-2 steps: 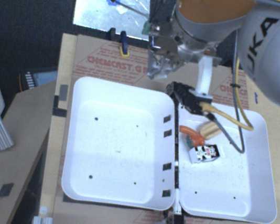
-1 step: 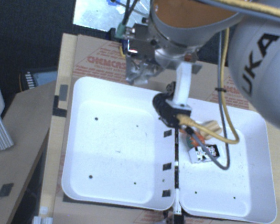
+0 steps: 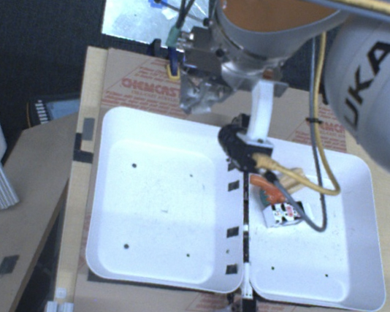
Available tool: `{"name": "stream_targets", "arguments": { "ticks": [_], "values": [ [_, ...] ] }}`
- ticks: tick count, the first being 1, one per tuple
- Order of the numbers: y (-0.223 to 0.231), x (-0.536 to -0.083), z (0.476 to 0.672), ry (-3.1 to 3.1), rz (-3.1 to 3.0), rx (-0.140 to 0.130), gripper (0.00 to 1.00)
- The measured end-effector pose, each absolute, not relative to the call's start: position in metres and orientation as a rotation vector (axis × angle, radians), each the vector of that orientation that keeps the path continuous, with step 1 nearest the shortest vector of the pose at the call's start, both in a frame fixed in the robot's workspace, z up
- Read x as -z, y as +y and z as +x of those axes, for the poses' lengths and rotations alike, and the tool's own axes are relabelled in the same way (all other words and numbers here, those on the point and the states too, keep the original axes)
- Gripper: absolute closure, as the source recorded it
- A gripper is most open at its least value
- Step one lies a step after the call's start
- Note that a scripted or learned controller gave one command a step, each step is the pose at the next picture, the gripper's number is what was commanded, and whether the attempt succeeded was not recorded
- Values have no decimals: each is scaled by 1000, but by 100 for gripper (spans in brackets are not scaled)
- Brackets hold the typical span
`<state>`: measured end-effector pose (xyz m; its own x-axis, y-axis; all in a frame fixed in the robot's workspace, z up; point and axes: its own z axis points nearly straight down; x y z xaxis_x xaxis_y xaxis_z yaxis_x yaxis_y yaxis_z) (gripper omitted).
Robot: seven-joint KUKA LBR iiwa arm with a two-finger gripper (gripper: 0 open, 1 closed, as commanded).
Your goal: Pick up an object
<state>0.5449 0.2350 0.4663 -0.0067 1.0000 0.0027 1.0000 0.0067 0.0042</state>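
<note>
The arm (image 3: 276,24) reaches in from the right and hangs high over the far edge of the bench (image 3: 42,185), its orange band filling the top of the view. The gripper (image 3: 203,99) sits above the back rim of the left bin (image 3: 157,204), close to the divide between the two bins; whether it is open or closed cannot be told from here, and nothing can be made out in its grasp. The only loose object in view is a small item with an orange part and a white printed face (image 3: 279,206), lying in the right bin (image 3: 332,263) near its inner wall, tangled in among yellow and grey cables (image 3: 309,182). The pick looks not yet made, with the arm in an approach or hover stage. The next move calls for shifting right and toward the front over the object, then descending clear of the cables and the bin wall.
</note>
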Motion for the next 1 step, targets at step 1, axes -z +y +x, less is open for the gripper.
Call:
{"name": "stream_targets", "arguments": {
  "ticks": [1],
  "values": [
    [233, -343, 644, 2218, 2222, 0, 100]
  ]
}}
